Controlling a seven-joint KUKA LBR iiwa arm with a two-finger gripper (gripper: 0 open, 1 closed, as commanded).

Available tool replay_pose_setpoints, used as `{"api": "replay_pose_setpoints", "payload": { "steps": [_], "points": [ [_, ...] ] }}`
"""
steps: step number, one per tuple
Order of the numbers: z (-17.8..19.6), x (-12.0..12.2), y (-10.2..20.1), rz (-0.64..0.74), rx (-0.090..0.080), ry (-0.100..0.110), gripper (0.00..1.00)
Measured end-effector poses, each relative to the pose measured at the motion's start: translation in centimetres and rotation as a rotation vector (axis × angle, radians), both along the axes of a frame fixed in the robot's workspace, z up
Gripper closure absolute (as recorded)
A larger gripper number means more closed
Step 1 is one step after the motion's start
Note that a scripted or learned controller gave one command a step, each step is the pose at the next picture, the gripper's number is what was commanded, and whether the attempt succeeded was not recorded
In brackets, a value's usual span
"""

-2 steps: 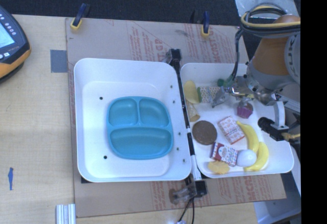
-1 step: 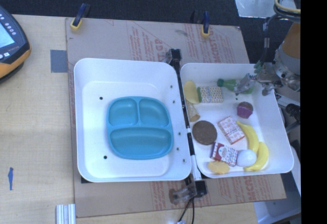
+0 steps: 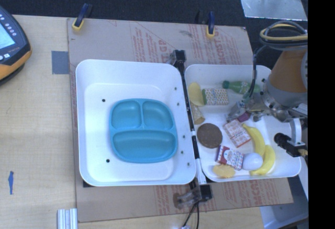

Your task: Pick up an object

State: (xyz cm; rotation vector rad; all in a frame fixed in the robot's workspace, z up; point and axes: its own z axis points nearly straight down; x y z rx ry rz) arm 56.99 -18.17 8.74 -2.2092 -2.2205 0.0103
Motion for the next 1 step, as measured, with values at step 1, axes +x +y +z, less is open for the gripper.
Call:
{"api": "replay_pose_setpoints", "payload": {
  "steps": [1],
  "points": [
    [0.28,7.37,2.1,0.006,-0.003,0.011,0.0]
  ]
}}
